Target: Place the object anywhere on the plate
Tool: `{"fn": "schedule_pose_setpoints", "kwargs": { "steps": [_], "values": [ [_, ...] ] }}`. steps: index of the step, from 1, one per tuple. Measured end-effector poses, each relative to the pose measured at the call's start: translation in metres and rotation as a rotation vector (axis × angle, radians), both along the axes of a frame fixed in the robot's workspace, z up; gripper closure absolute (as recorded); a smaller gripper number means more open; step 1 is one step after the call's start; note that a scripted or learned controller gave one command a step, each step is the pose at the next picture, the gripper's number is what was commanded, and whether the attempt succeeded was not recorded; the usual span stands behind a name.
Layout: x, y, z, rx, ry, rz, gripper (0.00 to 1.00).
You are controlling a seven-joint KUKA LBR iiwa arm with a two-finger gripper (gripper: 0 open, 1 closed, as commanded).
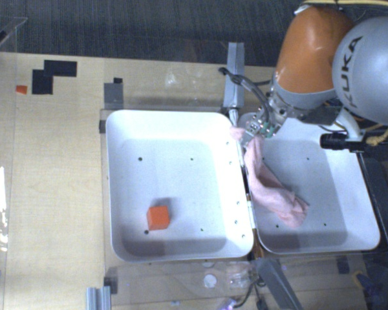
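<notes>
Our claw (255, 129) sits at the upper left corner of the right bin (349, 237), just beside the ridge where the two bins meet, pinching the top end of a pink cloth (271, 189). We see the cloth hang down from the fingers and trail across the right bin's floor toward its middle, close along the inner wall. We find an orange block (158, 217) in the left bin (123, 173), low and left of centre, well apart from every wall, with bare floor around it.
</notes>
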State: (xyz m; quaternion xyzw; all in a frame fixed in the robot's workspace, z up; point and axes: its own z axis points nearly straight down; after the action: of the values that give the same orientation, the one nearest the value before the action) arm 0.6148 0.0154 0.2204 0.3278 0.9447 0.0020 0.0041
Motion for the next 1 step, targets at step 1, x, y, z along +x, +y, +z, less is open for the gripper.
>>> {"fn": "schedule_pose_setpoints", "kwargs": {
  "steps": [1],
  "values": [
    [0.0257, 0.0460, -0.0056, -0.003, -0.003, 0.404, 1.00]
  ]
}}
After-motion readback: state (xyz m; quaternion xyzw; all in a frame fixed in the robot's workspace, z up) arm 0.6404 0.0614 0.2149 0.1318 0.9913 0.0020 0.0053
